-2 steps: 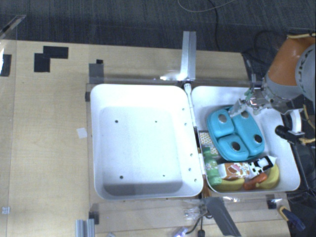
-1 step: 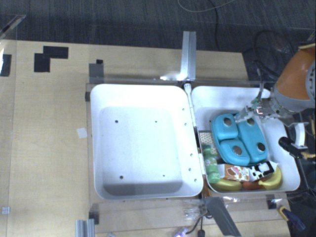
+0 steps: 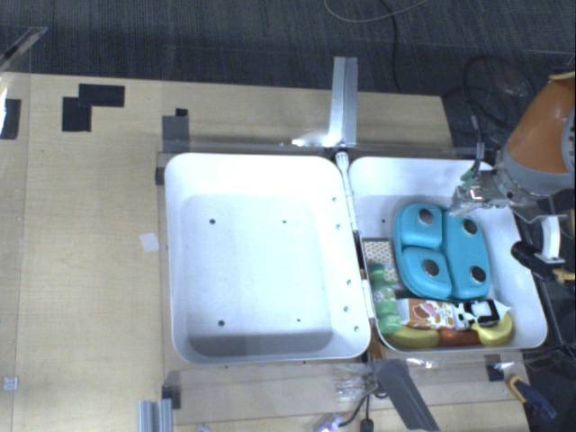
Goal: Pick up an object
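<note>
My tool [image 3: 470, 194] hangs over the right bin [image 3: 531, 318], just beside the blue four-lobed tray [image 3: 443, 250]; whether it is wide or narrow, I cannot tell.

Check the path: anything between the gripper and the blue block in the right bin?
Nothing visible does. The gripper sits at the upper right corner of the blue block, right next to it in the right bin. The banana and packets lie on the block's far side, along the bin's lower edge.
</note>
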`<state>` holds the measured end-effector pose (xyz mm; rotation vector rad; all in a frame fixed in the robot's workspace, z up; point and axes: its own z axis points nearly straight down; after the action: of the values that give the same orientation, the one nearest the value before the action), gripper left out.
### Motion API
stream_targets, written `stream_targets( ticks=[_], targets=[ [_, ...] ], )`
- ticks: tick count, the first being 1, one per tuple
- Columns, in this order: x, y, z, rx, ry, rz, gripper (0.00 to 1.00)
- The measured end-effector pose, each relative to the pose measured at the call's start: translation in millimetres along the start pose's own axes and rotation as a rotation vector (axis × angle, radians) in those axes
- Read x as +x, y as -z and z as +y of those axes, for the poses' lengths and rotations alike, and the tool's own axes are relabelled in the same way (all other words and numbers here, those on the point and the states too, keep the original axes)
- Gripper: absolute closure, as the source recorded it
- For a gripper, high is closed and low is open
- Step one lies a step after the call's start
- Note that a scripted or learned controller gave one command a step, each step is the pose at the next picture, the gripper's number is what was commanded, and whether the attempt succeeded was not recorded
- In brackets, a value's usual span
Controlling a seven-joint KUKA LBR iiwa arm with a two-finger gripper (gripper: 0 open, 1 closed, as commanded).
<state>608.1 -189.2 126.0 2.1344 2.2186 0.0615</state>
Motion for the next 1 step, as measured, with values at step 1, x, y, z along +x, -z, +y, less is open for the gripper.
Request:
stream_targets(
  ticks=[1],
  targets=[
    [0.3, -4.4, -3.1, 0.01, -0.001, 0.002, 0.0]
  ],
)
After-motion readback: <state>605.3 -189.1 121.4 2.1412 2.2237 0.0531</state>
